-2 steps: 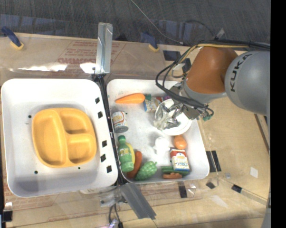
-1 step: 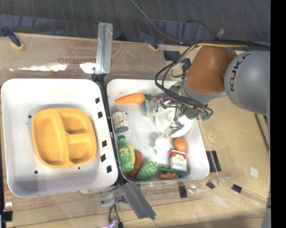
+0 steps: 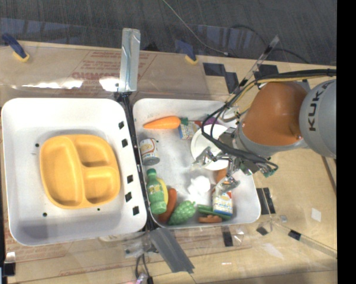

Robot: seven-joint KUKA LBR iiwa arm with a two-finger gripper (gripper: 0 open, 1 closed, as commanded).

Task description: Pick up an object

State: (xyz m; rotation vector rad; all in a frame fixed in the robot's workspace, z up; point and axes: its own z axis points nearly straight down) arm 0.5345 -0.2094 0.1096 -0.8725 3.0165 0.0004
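The arm's hand [image 3: 220, 165] hangs low in the right white plastic bin [image 3: 166, 108], above a small white carton [image 3: 223, 203]; I cannot tell its state.

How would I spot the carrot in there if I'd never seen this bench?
Look at the right bin, the one crowded with toy groceries beside the bin holding the yellow tray. Go to its far edge, near the top left corner. The carrot lies there on its side: the one plain orange, tapered thing, apart from the can nearer you.
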